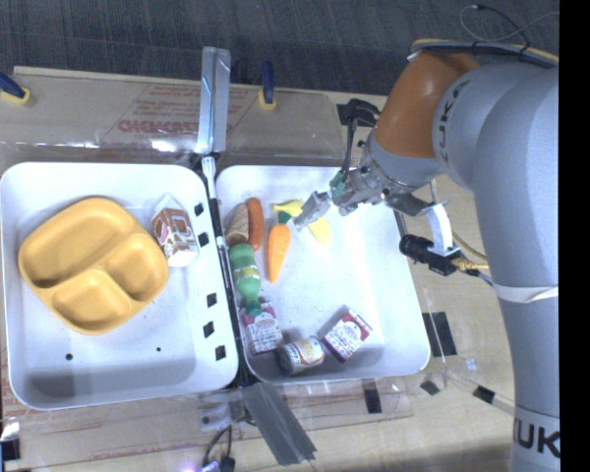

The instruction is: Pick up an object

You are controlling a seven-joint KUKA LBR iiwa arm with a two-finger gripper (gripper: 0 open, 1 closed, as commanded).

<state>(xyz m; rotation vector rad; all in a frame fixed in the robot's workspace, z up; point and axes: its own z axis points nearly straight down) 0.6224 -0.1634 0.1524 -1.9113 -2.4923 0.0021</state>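
My gripper (309, 207) hangs low over the upper middle of the right bin (383, 293). It sits between a small yellow-green piece (286, 206) on its left and a yellow piece (321, 230) just below it. An orange carrot (277, 251) lies a little to the lower left of the gripper. A darker orange carrot (256, 222) and a brown item (238, 224) lie by the bin's left wall. I see nothing clearly held.
Down the right bin's left wall lie a green object (243, 264) and a small carton (263, 328). A can (300, 354) and another carton (346, 335) rest at the front. The left bin (108, 362) holds a yellow divided plate (93, 262) and a small carton (174, 232).
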